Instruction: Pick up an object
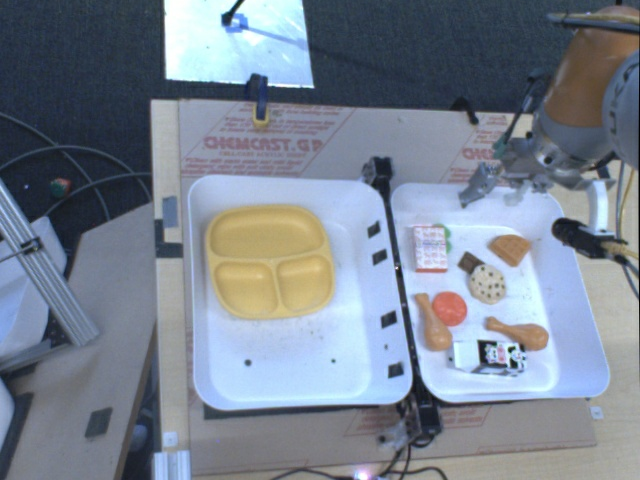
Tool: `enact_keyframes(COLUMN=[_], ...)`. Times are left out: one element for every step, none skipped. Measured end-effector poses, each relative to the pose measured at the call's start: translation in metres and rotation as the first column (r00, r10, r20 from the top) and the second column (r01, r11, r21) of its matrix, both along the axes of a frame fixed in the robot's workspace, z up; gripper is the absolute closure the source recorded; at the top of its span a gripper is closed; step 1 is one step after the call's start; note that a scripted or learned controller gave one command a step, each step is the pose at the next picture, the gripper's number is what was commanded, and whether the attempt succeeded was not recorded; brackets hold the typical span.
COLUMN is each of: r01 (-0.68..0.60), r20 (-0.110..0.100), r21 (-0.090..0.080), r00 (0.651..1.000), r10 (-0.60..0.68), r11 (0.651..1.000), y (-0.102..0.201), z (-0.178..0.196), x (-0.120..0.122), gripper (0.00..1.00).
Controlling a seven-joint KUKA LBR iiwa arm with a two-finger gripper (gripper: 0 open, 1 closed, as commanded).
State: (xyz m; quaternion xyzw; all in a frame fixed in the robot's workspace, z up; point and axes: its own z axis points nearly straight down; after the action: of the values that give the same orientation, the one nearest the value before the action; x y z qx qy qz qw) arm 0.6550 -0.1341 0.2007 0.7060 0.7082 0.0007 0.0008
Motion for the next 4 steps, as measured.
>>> enact_keyframes(r01=[0.007, 0.003, 0.003, -0.002], r20=[-0.012, -0.006, -0.002, -0.001], r21=[0.002, 0.002, 0.001, 0.001], r00=[1.000, 1.000, 1.000, 1.000], r10=[-0.007, -0.003, -0.003, 0.002], r11=[1.000, 1.000, 1.000, 1.000], y=[-0.033, -0.005, 0.012, 0.039], z=[-0.123, -0.117, -0.116, -0.116], x=[-0.060, -0.114, -0.133, -0.138], gripper=[0.00, 0.00, 0.00, 0.00])
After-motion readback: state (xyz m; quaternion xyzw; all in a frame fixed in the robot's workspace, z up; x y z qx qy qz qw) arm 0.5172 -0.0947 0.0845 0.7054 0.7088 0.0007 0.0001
